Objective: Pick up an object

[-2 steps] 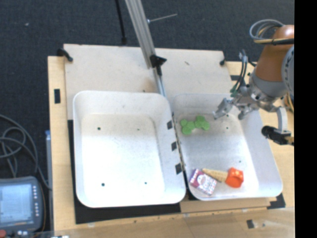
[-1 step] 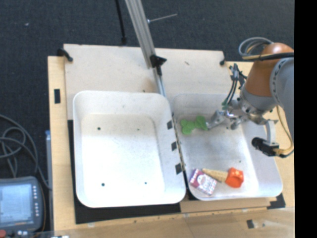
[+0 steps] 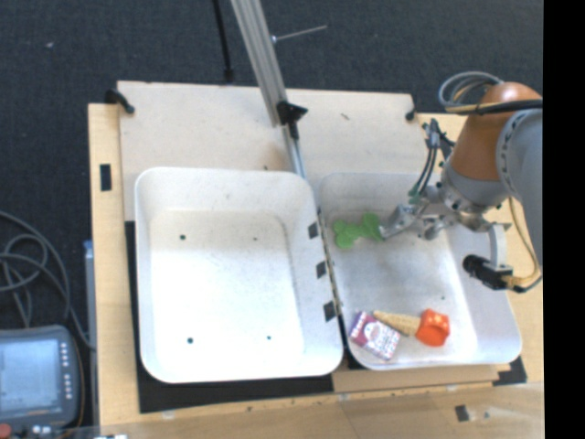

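- Looking down from the camera view, the arm (image 3: 489,158) comes in from the right over the right bin (image 3: 475,346), with the gripper (image 3: 388,230) right up against a green toy (image 3: 355,230) near that bin's left wall.
- Fingers seem to touch the toy's right end, but open or clamped, I honestly can't tell.
- Other stuff: a purple packet (image 3: 374,335), a tan cone (image 3: 395,319) and an orange block (image 3: 434,327) sit close together at the bin's front, well clear of the gripper.
- Left bin (image 3: 146,199) sits alongside; a metal pole (image 3: 260,48) slants across the back.
- Wrist bulk hides the gripper's upper part.
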`<move>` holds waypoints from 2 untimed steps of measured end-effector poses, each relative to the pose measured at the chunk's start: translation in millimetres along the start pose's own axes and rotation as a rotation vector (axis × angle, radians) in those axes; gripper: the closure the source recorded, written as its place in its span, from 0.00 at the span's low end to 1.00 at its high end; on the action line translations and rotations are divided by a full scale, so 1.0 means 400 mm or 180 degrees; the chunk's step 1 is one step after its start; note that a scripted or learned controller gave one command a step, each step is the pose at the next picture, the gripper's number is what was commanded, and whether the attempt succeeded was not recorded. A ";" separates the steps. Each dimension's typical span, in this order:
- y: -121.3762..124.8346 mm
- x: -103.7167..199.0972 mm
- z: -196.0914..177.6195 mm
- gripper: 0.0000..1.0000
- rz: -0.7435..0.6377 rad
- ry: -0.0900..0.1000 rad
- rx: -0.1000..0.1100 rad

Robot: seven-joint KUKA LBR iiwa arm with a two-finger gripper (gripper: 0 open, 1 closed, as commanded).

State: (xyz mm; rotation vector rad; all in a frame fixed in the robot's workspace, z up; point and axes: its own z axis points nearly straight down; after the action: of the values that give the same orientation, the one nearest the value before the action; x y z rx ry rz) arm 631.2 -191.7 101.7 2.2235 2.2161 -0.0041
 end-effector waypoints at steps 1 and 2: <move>0.003 -0.002 -0.031 1.00 0.0003 -0.0002 -0.0016; -0.013 0.004 -0.182 1.00 0.0008 0.0007 -0.0023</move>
State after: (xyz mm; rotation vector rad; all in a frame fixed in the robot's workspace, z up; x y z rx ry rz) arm 626.1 -190.0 174.4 2.2237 2.2107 0.0063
